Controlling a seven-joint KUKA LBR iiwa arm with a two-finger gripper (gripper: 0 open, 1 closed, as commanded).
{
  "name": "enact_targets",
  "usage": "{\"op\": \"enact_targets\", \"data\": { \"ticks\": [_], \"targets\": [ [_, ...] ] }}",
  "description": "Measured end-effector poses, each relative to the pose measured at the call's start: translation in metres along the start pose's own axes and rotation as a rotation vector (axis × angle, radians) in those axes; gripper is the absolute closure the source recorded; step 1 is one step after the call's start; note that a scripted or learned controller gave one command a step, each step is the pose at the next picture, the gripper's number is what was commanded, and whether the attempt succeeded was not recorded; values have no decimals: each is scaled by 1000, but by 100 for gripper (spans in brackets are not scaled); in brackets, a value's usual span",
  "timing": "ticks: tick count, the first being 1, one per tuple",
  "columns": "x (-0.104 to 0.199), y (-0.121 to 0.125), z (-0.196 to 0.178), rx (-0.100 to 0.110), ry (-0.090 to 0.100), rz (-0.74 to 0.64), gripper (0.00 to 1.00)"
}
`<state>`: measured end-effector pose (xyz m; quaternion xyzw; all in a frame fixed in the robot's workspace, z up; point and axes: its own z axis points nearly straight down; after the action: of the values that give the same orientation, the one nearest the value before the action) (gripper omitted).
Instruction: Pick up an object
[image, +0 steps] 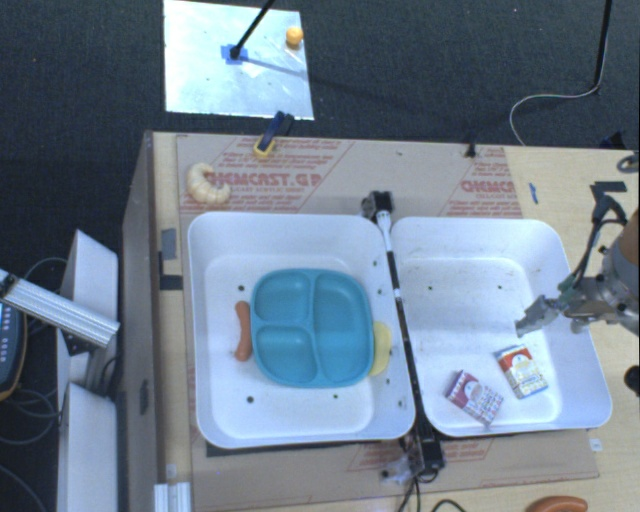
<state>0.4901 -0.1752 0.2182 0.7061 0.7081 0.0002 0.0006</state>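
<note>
Desk (330, 165), cardboard-topped, carries two white bins side by side. Left bin (215, 250) holds a teal divided plate (310, 327) at center; orange sausage-shaped piece (242, 331) just beside the plate at 9 o'clock, not clearly touching; yellow piece (382, 347) tucked at the plate's 3 o'clock edge, partly hidden. Right bin (480, 260) has two small cartons near its 5 o'clock corner: red-white carton (522, 371) and patterned carton (474, 396), close together, apart. End effector (535, 317) enters from 3 o'clock, hovering over the right bin just above the red-white carton; open or closed, cannot tell. Nothing visibly between it.
</note>
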Motion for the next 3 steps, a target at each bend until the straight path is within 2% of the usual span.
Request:
{"op": "enact_targets", "data": {
  "ticks": [1,2,3],
  "targets": [
    [-31,6,84,2,1,2,0],
    [-31,13,134,-1,0,2,0],
    [-31,14,124,-3,0,2,100]
  ]
}}
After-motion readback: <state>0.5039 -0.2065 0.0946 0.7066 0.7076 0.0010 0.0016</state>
